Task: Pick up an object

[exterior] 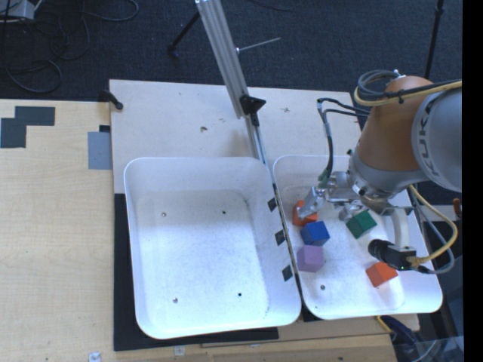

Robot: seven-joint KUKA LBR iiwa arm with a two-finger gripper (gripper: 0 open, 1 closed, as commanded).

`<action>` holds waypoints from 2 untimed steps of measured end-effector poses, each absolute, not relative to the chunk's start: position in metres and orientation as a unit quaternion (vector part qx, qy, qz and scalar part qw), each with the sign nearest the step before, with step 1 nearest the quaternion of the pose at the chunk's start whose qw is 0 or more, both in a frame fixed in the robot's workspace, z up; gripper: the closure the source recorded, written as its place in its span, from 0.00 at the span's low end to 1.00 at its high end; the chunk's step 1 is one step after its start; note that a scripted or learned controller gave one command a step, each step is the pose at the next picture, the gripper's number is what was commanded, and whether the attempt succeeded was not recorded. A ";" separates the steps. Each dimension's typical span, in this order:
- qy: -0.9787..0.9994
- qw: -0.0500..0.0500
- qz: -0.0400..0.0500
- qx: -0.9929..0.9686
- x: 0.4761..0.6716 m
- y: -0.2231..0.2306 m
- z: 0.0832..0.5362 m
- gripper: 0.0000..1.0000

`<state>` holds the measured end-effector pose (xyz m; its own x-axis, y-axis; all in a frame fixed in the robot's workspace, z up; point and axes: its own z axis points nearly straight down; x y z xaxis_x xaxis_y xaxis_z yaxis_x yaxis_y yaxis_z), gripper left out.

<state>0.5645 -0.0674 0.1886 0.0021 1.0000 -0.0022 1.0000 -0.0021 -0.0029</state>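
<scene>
1. I am seeing my pincer (311,204) hanging low in the right bin (423,304); whether it is grasping, I cannot tell.
2. An orange block (303,218) is lying just beneath it.
3. Blue block (315,233) and purple block (310,259) are sitting nearby.
</scene>
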 end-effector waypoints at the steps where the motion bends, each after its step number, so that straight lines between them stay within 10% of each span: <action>1: -0.707 0.001 -0.003 -0.707 0.611 -0.096 0.092 0.00; 2: -0.706 0.001 -0.002 -0.708 0.609 -0.097 0.103 1.00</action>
